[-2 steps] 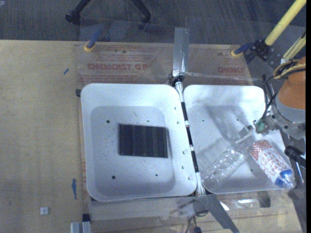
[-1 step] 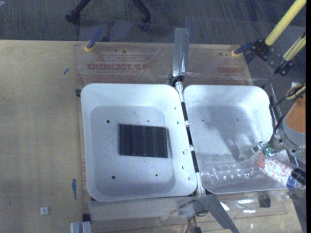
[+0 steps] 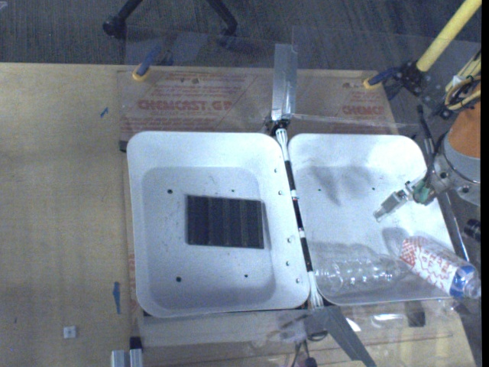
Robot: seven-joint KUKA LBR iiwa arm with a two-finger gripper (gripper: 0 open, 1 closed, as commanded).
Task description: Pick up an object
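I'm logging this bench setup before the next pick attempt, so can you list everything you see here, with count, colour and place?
white bins: two, white, side by side on the bench.
dark ribbed pad: one, black, flat on the floor of the left bin.
plastic bottle: one, clear with a red-and-white label and blue cap, lying on its side along the near edge of the right bin.
clear sheet: one, transparent with red lettering, under the far side of the bins.
clamps: two, blue with yellow tips, at the sheet's far corners.
bench: one, light wood.
arm: one, grey with orange band, at the right.
tool: one, metallic, above the right bin, over the bottle.
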